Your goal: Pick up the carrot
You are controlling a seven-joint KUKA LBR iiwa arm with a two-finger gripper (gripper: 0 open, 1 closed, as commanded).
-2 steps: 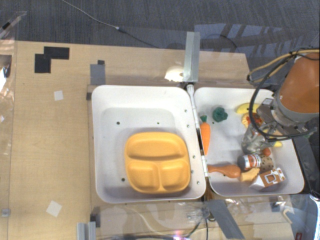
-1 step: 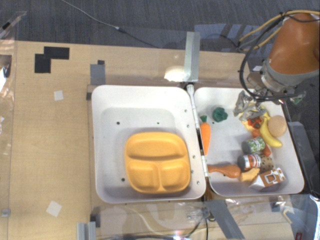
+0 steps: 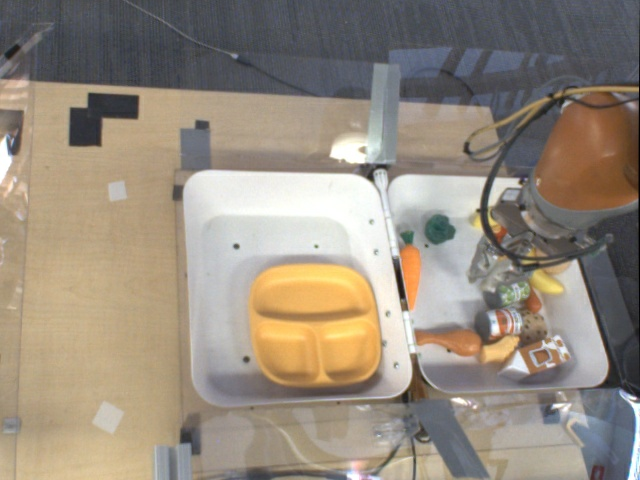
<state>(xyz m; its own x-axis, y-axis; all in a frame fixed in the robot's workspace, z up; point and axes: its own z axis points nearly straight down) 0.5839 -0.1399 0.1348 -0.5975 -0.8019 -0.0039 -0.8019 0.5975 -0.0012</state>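
1. Where the two white bins meet, the carrot lies in the right bin, just beside its left wall; its orange body runs lengthwise along that wall, with the green top at the far end, toward the top of the camera view.
2. Well apart from the carrot, the hand hangs over the right half of the same bin, under the grey arm's orange band; whether it is released or clenched cannot be told from this slant, and the carrot is not in it.
3. Near the hand sit a small can, a yellow piece and a small carton; a brown drumstick-shaped toy lies along the near side of the bin, below the carrot; a dark green lump rests toward the far side.
4. Beside it, the left bin holds a yellow divided tray, set toward its near side.
5. Both bins rest on the pale wooden surface; black tape marks show near its far left corner.
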